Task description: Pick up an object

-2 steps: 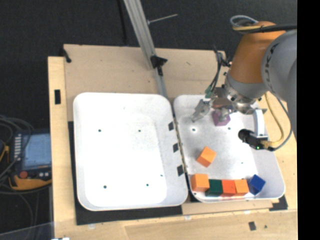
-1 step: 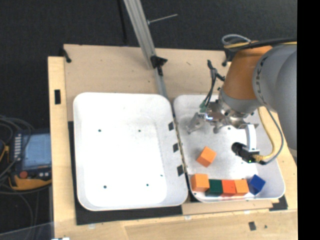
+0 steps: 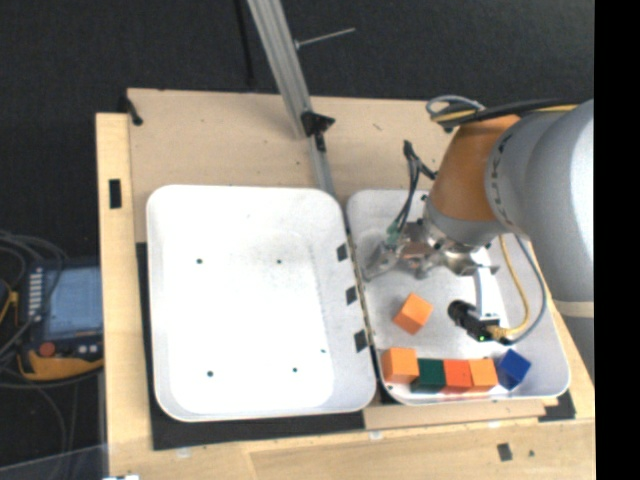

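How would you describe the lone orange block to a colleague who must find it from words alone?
Look in the right-hand shallow white bin, under the grey arm. Along its near wall runs a row of small blocks. The small orange cube lies apart from that row, tilted, alone in the bin's middle.

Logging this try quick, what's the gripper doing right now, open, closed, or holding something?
Gripper: cannot be told; it sits low over the right bin, above the lone orange block.
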